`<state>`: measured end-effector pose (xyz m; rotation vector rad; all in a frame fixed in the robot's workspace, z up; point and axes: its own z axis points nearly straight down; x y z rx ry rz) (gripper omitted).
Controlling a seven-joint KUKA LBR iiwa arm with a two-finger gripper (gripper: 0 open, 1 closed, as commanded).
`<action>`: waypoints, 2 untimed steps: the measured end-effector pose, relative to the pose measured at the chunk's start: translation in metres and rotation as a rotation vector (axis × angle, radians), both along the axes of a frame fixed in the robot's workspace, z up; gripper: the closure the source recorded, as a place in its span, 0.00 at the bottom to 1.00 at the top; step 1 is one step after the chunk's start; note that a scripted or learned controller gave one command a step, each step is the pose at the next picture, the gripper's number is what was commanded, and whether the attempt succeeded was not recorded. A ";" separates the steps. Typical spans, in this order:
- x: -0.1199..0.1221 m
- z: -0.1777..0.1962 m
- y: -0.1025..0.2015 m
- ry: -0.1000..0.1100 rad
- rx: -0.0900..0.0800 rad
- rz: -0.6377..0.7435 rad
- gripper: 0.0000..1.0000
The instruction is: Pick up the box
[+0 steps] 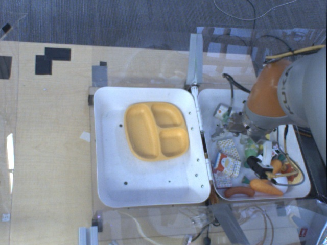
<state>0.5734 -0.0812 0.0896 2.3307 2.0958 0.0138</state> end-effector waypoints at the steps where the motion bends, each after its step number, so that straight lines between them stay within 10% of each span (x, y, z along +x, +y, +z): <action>1: 0.003 0.013 0.002 -0.009 0.002 0.002 1.00; 2: 0.003 0.013 0.002 -0.009 0.002 0.002 0.00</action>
